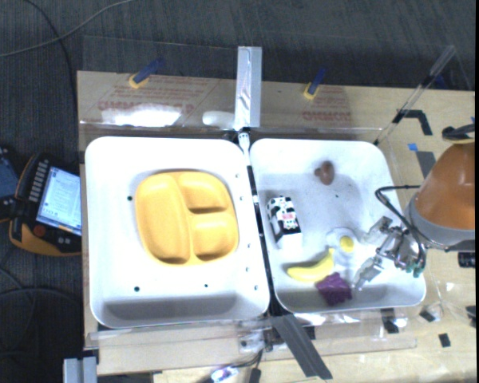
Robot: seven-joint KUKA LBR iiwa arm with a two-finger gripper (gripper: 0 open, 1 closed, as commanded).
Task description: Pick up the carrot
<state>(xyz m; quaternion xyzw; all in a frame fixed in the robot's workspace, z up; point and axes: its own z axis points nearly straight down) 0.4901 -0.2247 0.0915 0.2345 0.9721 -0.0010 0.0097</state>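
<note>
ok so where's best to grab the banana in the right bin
Probably across the middle of the banana, coming straight down from above. It lies flat and curved, narrow enough to span there, and the purple piece crowds its right end.

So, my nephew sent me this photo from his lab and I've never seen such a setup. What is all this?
One camera looks down at a slant on a bench with two shallow white bins. The grey and orange shape at the right is a robot arm, and its hand reaches into the right bin. That bin holds a banana, a purple object, a small black-and-white box, a small brown item and a pale, partly yellow object. The left bin holds a yellow divided tray. I see nothing between the hand's fingers, and I cannot clearly pick out a carrot.
</note>
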